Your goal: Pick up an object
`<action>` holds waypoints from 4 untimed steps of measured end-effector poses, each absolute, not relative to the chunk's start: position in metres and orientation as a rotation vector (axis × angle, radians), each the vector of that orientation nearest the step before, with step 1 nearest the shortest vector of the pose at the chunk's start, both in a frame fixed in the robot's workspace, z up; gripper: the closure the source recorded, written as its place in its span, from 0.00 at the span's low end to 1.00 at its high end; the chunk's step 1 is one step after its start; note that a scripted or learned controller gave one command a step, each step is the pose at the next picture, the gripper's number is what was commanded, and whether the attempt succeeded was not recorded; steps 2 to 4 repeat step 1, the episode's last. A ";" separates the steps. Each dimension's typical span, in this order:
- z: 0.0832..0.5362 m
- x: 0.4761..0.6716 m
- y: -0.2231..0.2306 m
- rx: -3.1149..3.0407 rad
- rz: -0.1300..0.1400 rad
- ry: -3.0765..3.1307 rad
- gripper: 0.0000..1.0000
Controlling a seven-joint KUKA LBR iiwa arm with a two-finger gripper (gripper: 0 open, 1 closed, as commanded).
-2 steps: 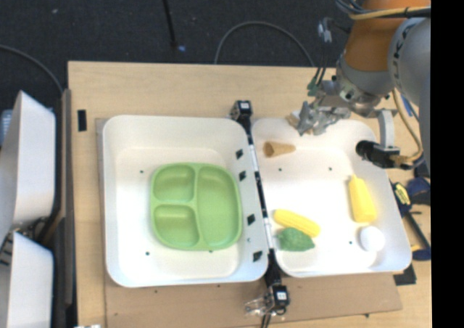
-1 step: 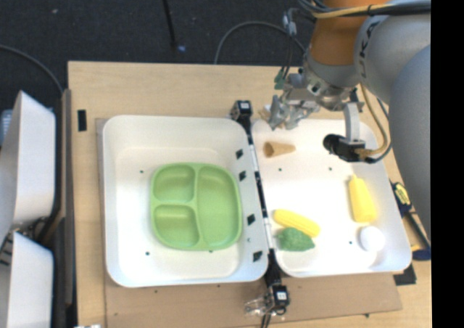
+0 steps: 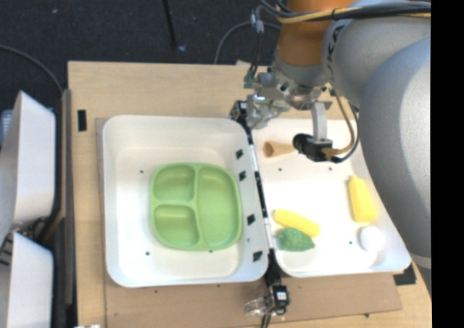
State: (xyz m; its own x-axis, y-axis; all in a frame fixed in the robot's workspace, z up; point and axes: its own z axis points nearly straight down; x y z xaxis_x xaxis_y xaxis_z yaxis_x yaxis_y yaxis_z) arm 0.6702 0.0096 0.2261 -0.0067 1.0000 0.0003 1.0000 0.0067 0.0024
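Note:
The right bin (image 3: 330, 174) holds several small things. A tan cone-shaped piece (image 3: 278, 149) lies near its back left, and a yellow corn-like piece (image 3: 296, 223) rests at the front beside a green leafy piece (image 3: 295, 240). A yellow oblong piece (image 3: 362, 199) and a white round piece (image 3: 371, 238) lie by the right wall. My gripper (image 3: 256, 107) hangs over the back left corner of the right bin, just above the divider between the bins and a little behind and left of the tan piece. Nothing is seen held in it.
The left bin (image 3: 123, 145) holds a green divided plate (image 3: 196, 205). A black fitting on a cable (image 3: 312, 146) hangs from the wrist just right of the tan piece. The grey arm covers the right bin's back right. Keys (image 3: 264, 305) lie at the bench's front edge.

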 end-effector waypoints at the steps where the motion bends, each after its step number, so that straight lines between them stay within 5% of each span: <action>1: 0.238 0.679 0.054 2.213 0.005 2.228 1.00; 4: 0.238 0.679 0.054 2.213 0.005 2.228 1.00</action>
